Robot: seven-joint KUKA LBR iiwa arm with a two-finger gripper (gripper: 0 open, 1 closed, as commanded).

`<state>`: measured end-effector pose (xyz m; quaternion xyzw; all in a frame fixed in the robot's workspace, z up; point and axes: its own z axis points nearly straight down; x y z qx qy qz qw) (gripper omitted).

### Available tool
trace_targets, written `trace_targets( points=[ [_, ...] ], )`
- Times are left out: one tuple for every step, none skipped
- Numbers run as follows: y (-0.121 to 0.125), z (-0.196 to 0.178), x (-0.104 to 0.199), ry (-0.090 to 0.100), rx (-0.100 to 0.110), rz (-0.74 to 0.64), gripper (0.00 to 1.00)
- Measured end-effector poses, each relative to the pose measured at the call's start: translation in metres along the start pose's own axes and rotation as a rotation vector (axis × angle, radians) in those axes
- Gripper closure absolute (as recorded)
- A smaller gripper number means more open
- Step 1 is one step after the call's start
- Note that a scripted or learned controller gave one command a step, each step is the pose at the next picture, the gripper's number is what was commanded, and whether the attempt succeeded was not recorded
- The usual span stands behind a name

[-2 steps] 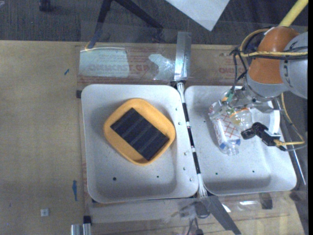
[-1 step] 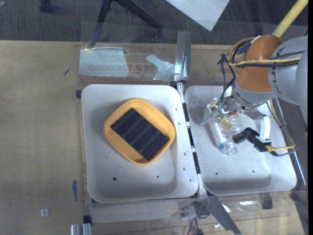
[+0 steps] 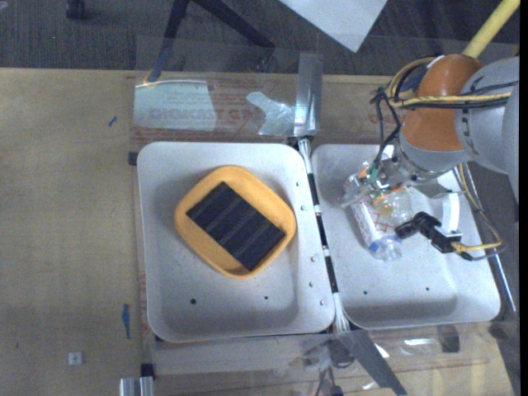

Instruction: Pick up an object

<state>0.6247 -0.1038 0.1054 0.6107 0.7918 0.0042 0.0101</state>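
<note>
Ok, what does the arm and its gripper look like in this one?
The arm is light grey with a rounded orange band above the wrist. Yellow and black cables loop around that band. The gripper is a small cluster of clear, white and black parts with fine coloured wiring.

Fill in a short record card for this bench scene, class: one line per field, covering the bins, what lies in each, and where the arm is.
left bin: holds a yellow-rimmed pad with a dark ribbed top, lying flat near the middle
right bin: holds a clear plastic bottle, lying on its side in the upper half
arm: grey with an orange band, reaching in over the right bin
gripper: low over the bottle's upper end; whether it grips cannot be told
bins: side by side, edges meeting
</note>
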Motion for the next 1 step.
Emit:
trace_targets(
  points=[
    [0.0439, -0.0791, 0.0103, 0.010, 0.014, -0.226, 1.00]
  ],
)
